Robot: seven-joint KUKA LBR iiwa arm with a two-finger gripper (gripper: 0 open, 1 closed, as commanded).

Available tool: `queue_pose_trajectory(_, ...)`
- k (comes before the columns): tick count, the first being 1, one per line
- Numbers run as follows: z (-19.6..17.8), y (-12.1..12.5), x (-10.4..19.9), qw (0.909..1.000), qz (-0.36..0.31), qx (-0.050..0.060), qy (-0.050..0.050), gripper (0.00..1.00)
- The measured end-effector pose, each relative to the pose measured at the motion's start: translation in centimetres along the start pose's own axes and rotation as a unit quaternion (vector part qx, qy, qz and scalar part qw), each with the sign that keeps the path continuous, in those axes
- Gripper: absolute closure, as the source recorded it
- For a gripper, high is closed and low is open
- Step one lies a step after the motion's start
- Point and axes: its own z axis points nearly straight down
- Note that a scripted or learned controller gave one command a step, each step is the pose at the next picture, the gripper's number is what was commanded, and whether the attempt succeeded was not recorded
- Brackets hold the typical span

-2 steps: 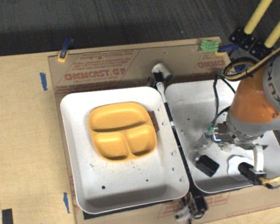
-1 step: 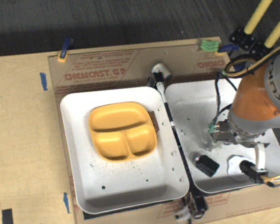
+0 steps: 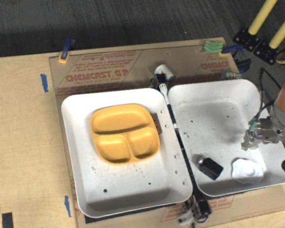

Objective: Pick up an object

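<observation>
White object (image 3: 247, 169) blurs into right bin (image 3: 207, 98); tool (image 3: 257, 136) indistinct.

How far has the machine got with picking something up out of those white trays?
Nothing looks picked up yet. The yellow dish lies in the left tray; the black block and white lump lie in the right tray. The gripper is at that tray's right rim, above the lump. Grabbing and lifting remain.
</observation>
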Motion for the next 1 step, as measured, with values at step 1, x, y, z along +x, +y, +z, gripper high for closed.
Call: queue_pose_trajectory(1,0.02,0.0,0.05,1.0,0.0,0.0,0.0,0.0)
